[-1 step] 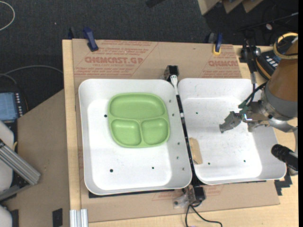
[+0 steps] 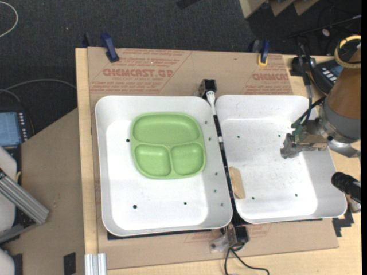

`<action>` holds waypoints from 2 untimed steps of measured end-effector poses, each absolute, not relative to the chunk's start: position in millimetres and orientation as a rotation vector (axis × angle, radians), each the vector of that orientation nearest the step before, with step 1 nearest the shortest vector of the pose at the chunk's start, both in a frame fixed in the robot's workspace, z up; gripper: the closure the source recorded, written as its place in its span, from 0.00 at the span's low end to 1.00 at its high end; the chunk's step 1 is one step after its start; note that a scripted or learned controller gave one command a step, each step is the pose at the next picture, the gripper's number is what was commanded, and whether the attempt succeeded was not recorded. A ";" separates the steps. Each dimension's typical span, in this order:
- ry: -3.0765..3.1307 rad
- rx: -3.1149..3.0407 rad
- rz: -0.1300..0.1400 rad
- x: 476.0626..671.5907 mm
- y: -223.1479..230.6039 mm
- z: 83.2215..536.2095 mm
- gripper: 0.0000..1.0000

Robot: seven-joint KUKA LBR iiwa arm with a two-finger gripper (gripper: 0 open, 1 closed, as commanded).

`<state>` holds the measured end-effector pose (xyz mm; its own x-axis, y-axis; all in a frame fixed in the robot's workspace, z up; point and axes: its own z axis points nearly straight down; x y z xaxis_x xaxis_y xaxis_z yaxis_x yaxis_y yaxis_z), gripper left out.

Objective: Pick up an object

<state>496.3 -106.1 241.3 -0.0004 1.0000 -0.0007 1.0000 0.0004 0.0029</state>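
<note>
A light green divided plate [image 2: 168,145] with three compartments lies flat in the upper middle of the left bin [image 2: 114,205]. My gripper [image 2: 289,149] hangs low over the right bin [image 2: 269,202], in its right half, near the bin floor. The arm comes in from the right with its orange band above the wrist. The plate is far to the left of the gripper, across the divide between the bins. Nothing shows between the gripper's tips.
A small tan strip [image 2: 237,183] lies on the left rim of the right bin. Both bins rest on a brown cardboard sheet [image 2: 137,70] held by a blue clamp [image 2: 109,46] and a yellow clamp [image 2: 264,55] at the back.
</note>
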 end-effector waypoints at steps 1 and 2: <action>2.235 2.217 0.000 479.1 -28.5 238.8 1.00; 2.231 2.211 0.004 479.3 58.0 248.3 1.00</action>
<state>479.3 58.0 248.3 -0.0091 1.0000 0.0014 1.0000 0.0091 0.0025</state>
